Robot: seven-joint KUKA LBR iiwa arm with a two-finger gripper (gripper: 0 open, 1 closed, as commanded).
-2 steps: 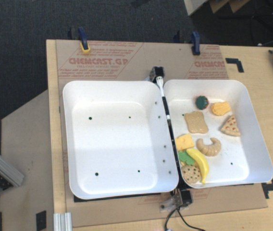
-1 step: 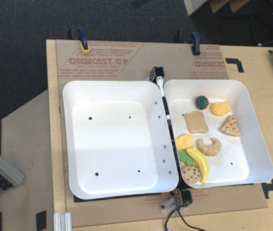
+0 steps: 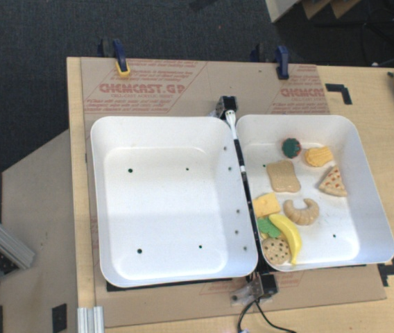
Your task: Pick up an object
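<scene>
The right bin (image 3: 367,186) holds several toy foods. A dark green ball (image 3: 291,146) lies near its back, with a yellow-orange corn piece (image 3: 318,157) to its right. A tan bread slice (image 3: 283,176) sits in the middle, and a pizza wedge (image 3: 333,182) lies to the right of it. Nearer the front are a yellow cheese block (image 3: 266,205), a beige croissant (image 3: 302,211), a yellow banana (image 3: 287,234) with a green piece (image 3: 264,225) at its left end, and a chocolate-chip cookie (image 3: 275,250).
The left bin (image 3: 114,137) is bare white with a few dark dots. Both bins rest on a cardboard sheet (image 3: 183,82) held by blue and yellow clamps (image 3: 121,57) at the back. A black clip (image 3: 226,105) joins the bins at the back.
</scene>
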